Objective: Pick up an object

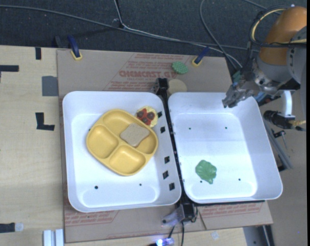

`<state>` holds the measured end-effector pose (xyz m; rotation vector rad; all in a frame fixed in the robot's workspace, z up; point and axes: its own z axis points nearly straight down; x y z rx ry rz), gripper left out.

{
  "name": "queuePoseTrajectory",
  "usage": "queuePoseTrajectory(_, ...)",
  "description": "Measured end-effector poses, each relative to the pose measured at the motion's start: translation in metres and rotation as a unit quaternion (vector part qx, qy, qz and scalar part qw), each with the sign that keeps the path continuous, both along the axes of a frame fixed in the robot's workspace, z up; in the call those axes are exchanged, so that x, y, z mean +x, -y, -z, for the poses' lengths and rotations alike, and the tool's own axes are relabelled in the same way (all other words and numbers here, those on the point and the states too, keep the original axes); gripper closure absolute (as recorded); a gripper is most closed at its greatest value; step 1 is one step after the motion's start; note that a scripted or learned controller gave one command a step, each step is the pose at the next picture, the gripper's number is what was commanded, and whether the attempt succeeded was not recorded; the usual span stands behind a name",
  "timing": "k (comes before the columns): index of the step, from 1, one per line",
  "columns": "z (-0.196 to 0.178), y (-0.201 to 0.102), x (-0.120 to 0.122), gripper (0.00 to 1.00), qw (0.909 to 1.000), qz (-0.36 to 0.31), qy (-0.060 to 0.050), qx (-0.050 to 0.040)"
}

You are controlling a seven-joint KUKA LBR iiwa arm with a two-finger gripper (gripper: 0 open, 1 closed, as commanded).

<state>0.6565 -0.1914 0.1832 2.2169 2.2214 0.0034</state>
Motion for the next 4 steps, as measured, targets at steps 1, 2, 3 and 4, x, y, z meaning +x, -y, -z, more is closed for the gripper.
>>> queuePoseTrajectory(1,-0.054,0.000,0.001,1.00,1.0000,0.000,0.001,-0.0004)
queuePoseTrajectory(2,-0.062,-0.052,-0.015,1.00,1.0000,-0.002,-0.002,0.0007)
queuePoseTrajectory(3,-0.048,-0.104,-0.025,1.00,1.0000,-0.002,-0.003,0.0010)
queuePoseTrajectory(4,-0.055,-0.158,-0.031,1.00,1.0000,-0.002,-0.003,0.0012)
